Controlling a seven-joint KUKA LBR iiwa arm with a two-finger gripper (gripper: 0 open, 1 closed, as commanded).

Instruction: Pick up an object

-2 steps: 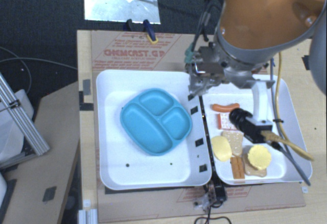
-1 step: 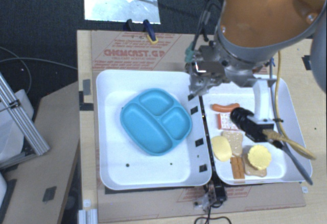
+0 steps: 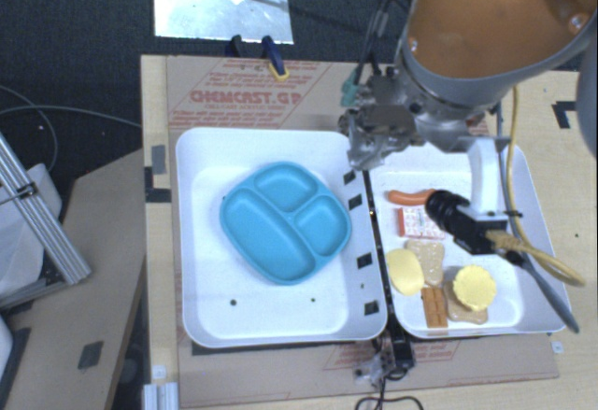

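The gripper [image 3: 366, 154] hangs over the divider between the bins; how its grip stands, I cannot tell. The sausage [image 3: 409, 197] lies just right; descending here risks striking the wall.

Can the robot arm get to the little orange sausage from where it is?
Probably yes. The sausage lies bare at the near top of the right bin, nothing on it, and the tool hangs just beside it over the wall between bins. The red-and-white packet sits close below.

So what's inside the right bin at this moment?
The right bin holds toy food: a sausage, yellow rounds and a wafer. The arm covers its far end.
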